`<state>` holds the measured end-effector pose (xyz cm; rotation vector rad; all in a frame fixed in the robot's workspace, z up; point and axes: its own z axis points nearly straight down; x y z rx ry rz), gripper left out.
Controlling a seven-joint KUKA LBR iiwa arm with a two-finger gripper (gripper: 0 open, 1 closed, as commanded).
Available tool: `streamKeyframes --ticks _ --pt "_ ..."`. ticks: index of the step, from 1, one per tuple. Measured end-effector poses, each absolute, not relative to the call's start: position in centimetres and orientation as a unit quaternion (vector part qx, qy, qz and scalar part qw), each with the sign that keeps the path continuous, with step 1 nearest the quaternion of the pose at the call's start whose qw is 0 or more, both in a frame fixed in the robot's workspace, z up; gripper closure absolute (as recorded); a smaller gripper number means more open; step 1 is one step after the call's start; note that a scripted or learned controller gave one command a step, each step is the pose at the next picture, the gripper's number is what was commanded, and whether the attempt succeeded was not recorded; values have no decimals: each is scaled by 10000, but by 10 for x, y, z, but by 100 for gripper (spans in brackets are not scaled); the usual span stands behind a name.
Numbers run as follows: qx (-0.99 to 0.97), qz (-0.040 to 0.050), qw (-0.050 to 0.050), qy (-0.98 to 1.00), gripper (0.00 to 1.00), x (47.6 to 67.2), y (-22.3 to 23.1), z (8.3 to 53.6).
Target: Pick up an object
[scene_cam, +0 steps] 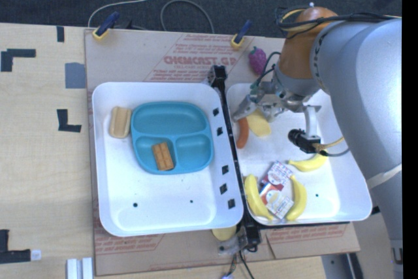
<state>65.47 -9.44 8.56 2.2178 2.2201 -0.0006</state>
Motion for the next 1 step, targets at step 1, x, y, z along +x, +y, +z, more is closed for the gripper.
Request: streamKeyframes --ticks 1 --pt "7066 -5 17 7076 100 655 -95 96"
